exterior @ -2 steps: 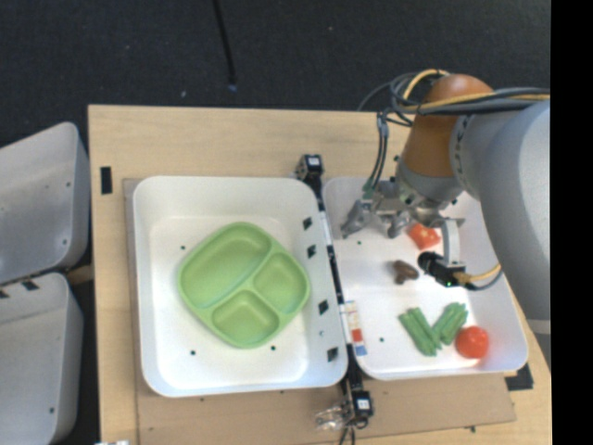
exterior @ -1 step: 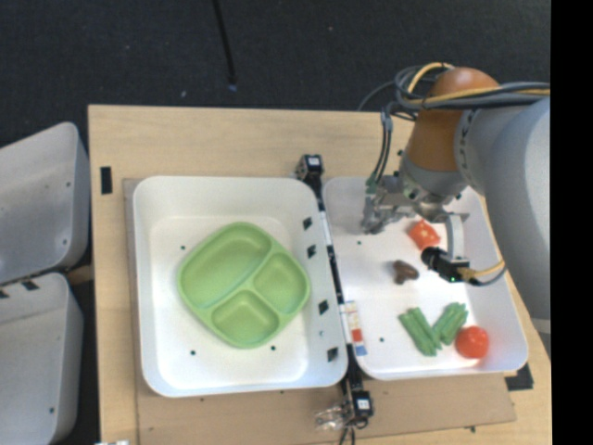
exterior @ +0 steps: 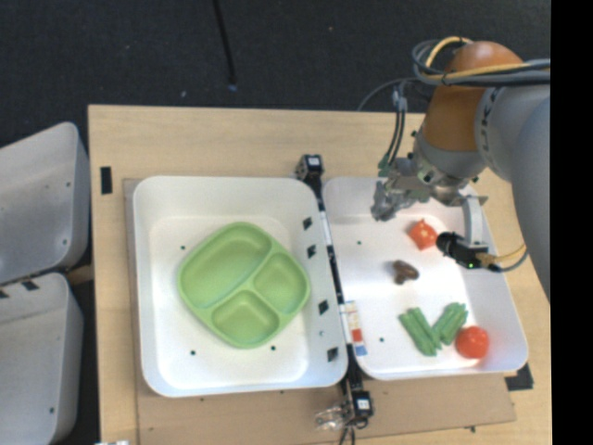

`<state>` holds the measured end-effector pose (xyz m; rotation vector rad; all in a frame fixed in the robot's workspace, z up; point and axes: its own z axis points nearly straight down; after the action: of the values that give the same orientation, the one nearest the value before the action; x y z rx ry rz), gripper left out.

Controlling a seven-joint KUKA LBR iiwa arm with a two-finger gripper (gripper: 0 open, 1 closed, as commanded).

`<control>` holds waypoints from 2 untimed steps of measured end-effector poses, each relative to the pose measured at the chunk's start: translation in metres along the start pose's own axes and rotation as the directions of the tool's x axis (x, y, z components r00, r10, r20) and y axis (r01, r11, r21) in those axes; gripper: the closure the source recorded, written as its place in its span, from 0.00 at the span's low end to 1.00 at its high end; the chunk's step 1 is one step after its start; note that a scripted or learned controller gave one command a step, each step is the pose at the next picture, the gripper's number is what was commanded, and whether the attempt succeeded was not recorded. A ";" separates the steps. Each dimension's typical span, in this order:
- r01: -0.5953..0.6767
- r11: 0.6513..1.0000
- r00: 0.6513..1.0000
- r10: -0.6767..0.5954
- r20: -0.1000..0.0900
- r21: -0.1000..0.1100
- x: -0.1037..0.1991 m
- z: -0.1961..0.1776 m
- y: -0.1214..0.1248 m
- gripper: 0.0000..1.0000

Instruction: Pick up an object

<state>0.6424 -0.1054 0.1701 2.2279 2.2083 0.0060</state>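
Your bench [exterior: 213,137] is a pale wood top with bare strips along its far and left edges, and dark floor beyond. On its left half sits the left bin [exterior: 157,360], holding a green divided plate [exterior: 243,284] near its middle, with open white floor all round it. A black-clipped divider [exterior: 326,267] marks where the two bins meet. In the right bin [exterior: 371,355] you have clear floor along the near left side; a small brown piece [exterior: 404,271] lies mid-bin, an orange-red block [exterior: 422,235] sits behind it, and green bean-like pieces [exterior: 432,327] lie beside a red ball [exterior: 473,341] near the front right corner. The end effector [exterior: 387,207] hangs over the bin's far left area, nothing visibly in it; whether its fingers are apart you cannot tell.
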 end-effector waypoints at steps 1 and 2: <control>0.002 1.000 1.000 -0.002 0.000 0.001 -0.003 -0.044 0.002 1.00; 0.007 1.000 1.000 -0.007 0.000 0.001 -0.005 -0.079 0.003 1.00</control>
<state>0.6450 -0.1102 0.2486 2.2209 2.2165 0.0040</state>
